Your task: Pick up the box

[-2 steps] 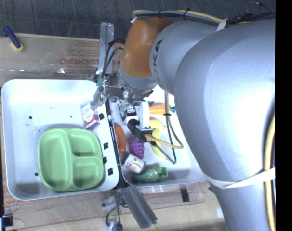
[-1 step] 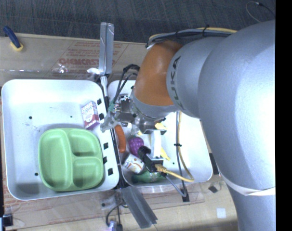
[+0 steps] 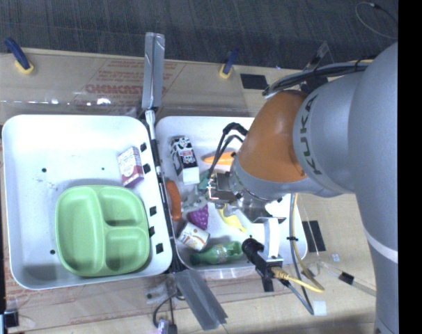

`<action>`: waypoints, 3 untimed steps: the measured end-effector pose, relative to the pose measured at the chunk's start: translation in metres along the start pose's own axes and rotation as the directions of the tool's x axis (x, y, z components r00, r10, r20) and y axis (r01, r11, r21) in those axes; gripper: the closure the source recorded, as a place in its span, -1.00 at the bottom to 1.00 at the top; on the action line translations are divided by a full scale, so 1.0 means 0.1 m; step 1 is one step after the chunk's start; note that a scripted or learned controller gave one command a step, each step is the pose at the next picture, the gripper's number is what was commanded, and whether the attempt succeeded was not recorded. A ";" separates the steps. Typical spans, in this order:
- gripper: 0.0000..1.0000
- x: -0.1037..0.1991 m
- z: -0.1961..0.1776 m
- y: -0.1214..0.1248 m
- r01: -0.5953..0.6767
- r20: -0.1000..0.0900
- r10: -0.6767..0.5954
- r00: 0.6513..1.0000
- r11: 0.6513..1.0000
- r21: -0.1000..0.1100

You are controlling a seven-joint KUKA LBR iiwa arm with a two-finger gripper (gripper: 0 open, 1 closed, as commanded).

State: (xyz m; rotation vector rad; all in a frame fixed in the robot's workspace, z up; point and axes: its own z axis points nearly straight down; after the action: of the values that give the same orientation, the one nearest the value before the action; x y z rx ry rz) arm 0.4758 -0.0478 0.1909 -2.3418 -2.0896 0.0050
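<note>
Seemingly, pincer (image 3: 212, 186) amid right-bin clutter.

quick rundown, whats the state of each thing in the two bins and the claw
box: lying in the left bin, not gripped
green tray: flat in the left bin, compartments up
green bottle: on its side in the right bin
black and white carton: lying in the right bin
claw: low over the right bin, holding nothing visible
</note>
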 end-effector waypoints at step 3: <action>1.00 0.08 -0.98 1.14 -0.369 0.000 0.369 0.930 0.930 -0.001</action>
State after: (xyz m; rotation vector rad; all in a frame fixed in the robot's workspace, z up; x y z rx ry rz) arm 0.5907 -0.0533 0.2887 -2.6934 -1.6138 0.0046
